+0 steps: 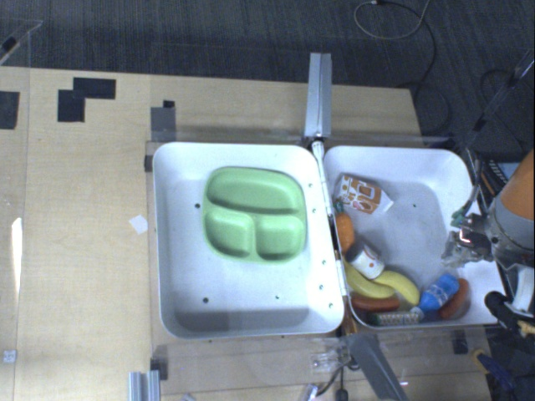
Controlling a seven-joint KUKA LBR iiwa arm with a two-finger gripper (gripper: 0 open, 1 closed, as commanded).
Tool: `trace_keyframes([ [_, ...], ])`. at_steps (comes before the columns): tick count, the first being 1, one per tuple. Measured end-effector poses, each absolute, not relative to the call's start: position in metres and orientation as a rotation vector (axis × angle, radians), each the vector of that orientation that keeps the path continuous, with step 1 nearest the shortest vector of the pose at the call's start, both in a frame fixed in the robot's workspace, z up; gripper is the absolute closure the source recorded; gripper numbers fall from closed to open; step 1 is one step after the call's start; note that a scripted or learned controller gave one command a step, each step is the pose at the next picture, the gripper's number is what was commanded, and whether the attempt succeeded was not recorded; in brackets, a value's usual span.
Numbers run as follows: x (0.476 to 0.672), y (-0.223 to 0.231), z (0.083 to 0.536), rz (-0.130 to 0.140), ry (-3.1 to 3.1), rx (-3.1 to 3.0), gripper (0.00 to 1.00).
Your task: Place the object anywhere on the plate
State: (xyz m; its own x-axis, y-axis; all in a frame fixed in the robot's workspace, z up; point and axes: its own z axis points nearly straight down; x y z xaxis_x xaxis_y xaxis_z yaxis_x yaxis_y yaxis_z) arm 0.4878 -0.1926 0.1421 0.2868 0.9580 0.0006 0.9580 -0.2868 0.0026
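A green plate [253, 211] with three compartments lies in the left white bin [180, 249]. The right bin [422, 174] holds several objects: an orange-and-white carton [362, 195], an orange item [343, 230], a small white cup [368, 263], a yellow banana [384, 286], a blue bottle [440, 294] and a red-brown sausage-like piece [376, 305]. My gripper [466, 239] hangs at the right bin's right side, above bare bin floor, to the upper right of the blue bottle. Nothing is visible between its fingers.
A metal post [318, 98] stands at the back between the two bins. The grey arm with its orange band [517, 203] enters from the right edge. Black marks [84, 97] sit on the wooden bench at the left. A cable [401, 11] lies on the dark floor behind.
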Motion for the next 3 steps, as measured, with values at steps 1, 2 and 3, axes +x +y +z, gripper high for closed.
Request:
trace_keyframes([
  [1,0.539,-0.177,0.169,0.004,1.913,2.488,1.0],
  [2,0.515,-0.196,0.162,0.003,1.695,2.643,1.0],
  [3,0.488,-0.189,0.114,0.003,1.984,2.433,1.0],
])
